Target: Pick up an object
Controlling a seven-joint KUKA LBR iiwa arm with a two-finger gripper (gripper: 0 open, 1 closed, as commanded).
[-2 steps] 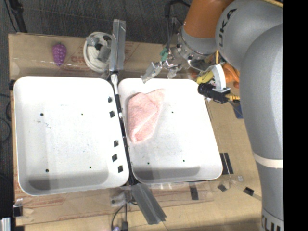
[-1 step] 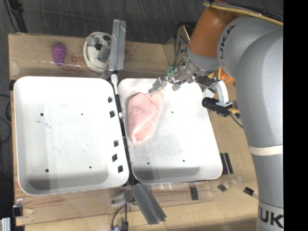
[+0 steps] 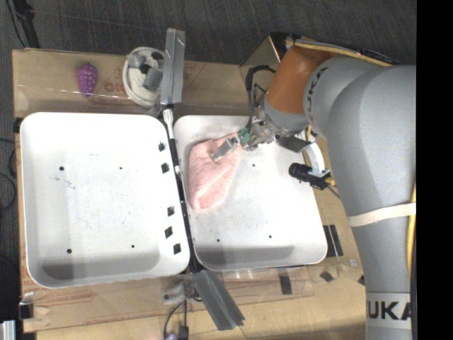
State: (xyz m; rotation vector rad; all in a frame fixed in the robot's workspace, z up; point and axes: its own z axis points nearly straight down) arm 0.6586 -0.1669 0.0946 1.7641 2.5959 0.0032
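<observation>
The grey arm (image 3: 368, 168), nearest the camera, is seen filling the right side, its orange band (image 3: 290, 83) bent over the far edge of the right bin (image 3: 283, 225). At its end the tool (image 3: 237, 144) is lowered into that bin, and its tip is placed at the far end of a pink object (image 3: 209, 172) — a soft-looking, pale, elongated lump, the one item lying in either bin. Whether the tool is open or closed, or gripping anything, cannot be told at this distance and slant.

The pink object is laid in the left half of the right bin, close to the divider between the bins. Its long axis is run from the far end, beside the tool, toward the near left, so most of its bulk is spread away from the tool in that direction — a grasp would probably have to be made across this axis near the upper end.

The left bin (image 3: 92, 190) is set beside it on the table (image 3: 56, 83), where a small purple object (image 3: 87, 78) and a white coil (image 3: 144, 75) are left beyond the bins
</observation>
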